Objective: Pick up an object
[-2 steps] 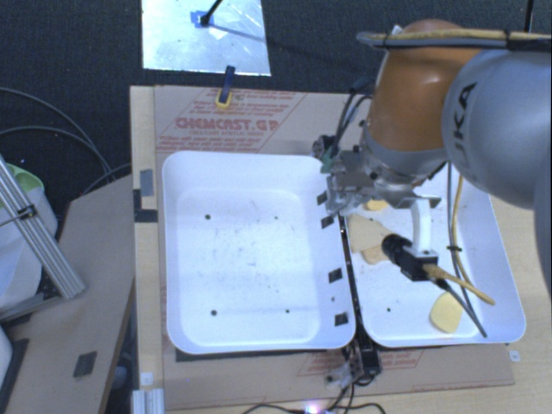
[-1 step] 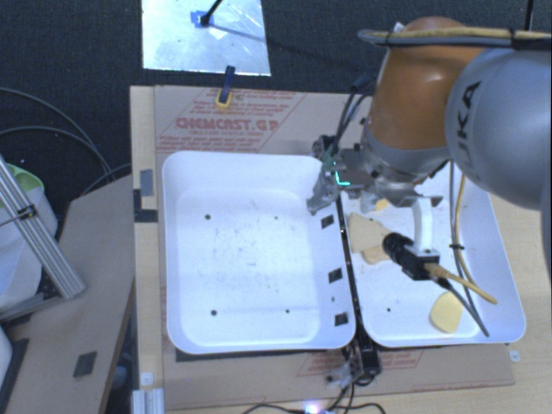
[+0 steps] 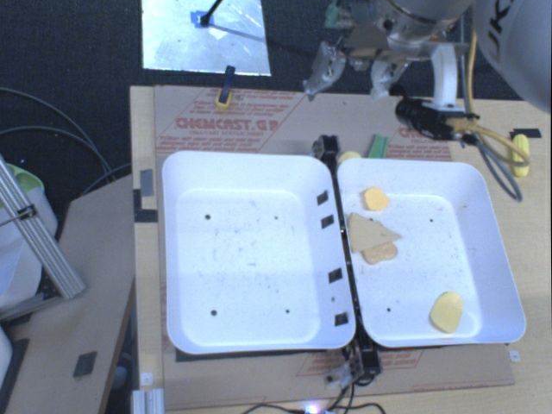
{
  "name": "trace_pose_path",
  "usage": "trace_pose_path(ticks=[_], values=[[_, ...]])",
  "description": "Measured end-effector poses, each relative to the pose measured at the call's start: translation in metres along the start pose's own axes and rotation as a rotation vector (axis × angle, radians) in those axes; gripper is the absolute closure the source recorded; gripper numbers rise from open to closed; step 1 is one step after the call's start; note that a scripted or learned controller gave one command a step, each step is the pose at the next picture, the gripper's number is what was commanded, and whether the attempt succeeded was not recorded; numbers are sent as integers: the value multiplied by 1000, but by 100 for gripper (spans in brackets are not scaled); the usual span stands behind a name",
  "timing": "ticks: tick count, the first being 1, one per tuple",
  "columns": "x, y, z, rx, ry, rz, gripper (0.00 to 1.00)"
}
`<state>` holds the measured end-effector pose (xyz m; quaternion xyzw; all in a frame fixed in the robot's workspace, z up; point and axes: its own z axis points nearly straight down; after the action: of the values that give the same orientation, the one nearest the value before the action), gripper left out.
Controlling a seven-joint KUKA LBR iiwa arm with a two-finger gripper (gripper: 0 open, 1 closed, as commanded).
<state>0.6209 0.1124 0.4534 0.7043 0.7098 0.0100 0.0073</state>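
I'm watching the gripper (image 3: 352, 74) hanging high at about one o'clock, above the back edge of the bench, its two fingers (image 3: 320, 67) spread apart and carrying nothing. My candidates are all sitting in the right bin (image 3: 496, 222): a small yellow round piece (image 3: 375, 199) toward twelve o'clock of that bin, a tan wedge (image 3: 369, 229) resting partly on a yellowish scrap (image 3: 380, 252) hard against the nine o'clock wall, and a yellow oval (image 3: 446, 311) down at five o'clock. I'm worrying about the wedge most, since it's lying flat beside the wall and the fingers could be hitting the rim or skating over it. The oval is looking safer, though it's near the front wall too.
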Motion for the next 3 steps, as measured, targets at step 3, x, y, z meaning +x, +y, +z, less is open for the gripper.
trace_pose_path(ticks=[3], values=[[-124, -16, -92, 7, -3, -2, 0]])
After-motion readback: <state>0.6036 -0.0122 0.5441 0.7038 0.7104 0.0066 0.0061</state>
